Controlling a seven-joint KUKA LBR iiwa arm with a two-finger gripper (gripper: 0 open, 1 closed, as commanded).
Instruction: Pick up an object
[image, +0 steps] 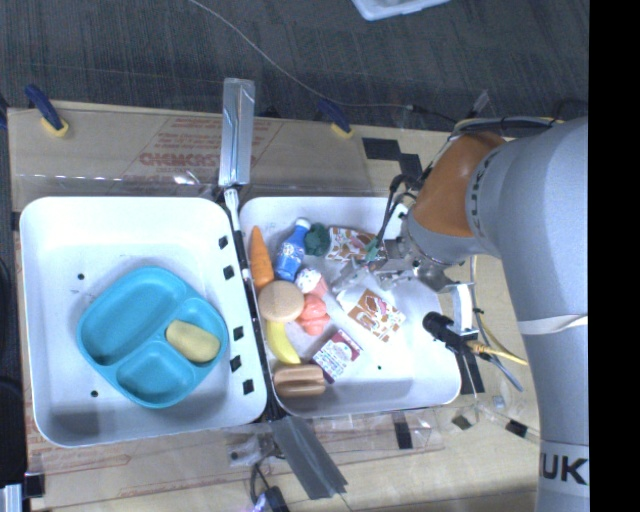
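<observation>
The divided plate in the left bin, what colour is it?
Light blue. The plate shows best in the camera view.

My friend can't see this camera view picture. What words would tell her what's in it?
A grey robot arm reaches from the right over the right white bin, which holds toy food: a carrot, banana, blue bottle and snack packets. The left white bin holds a blue divided plate with a yellow potato-like piece.
</observation>
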